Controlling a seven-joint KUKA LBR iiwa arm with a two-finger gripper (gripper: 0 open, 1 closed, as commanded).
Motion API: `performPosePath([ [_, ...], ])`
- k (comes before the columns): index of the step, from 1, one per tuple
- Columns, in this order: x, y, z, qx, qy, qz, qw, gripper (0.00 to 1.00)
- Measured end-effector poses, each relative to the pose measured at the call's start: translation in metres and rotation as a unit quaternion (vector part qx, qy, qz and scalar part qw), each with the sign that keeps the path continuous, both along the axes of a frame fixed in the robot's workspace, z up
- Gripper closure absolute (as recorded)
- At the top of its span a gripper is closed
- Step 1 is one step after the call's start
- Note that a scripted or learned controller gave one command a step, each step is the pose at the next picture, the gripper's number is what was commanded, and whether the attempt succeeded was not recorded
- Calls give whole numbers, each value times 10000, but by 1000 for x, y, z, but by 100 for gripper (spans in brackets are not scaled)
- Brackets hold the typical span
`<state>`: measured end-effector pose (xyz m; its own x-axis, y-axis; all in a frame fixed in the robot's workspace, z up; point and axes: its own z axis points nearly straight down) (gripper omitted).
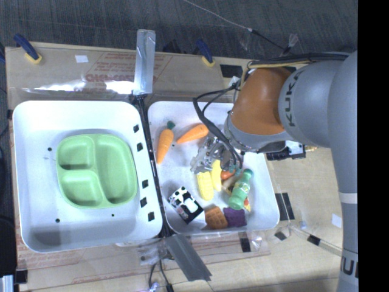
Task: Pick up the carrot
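Observation:
Two orange carrots lie in the right bin (pixel 182 109). One carrot (pixel 163 143) with a green top stands near the bin's left wall, pointing toward the front. A second carrot (pixel 191 133) lies slanted just right of it, its thick end next to the gripper. My gripper (pixel 211 155) hangs below the orange wrist band over the middle of the right bin, its metal fingers down among the toys, just right of the second carrot and above a yellow corn piece (pixel 205 184).
The left bin (pixel 36 224) holds a green divided plate (pixel 96 170). In the right bin's front half lie a green bottle (pixel 240 189), a black-and-white toy (pixel 185 204), a brown piece (pixel 214 216) and a purple piece (pixel 234 216). The arm covers the bin's right rear.

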<state>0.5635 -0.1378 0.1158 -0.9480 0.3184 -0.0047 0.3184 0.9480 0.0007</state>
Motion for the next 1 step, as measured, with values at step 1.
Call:
performPosePath([
  [1, 77, 3, -24, 4, 20, -124, 9999, 100],
])
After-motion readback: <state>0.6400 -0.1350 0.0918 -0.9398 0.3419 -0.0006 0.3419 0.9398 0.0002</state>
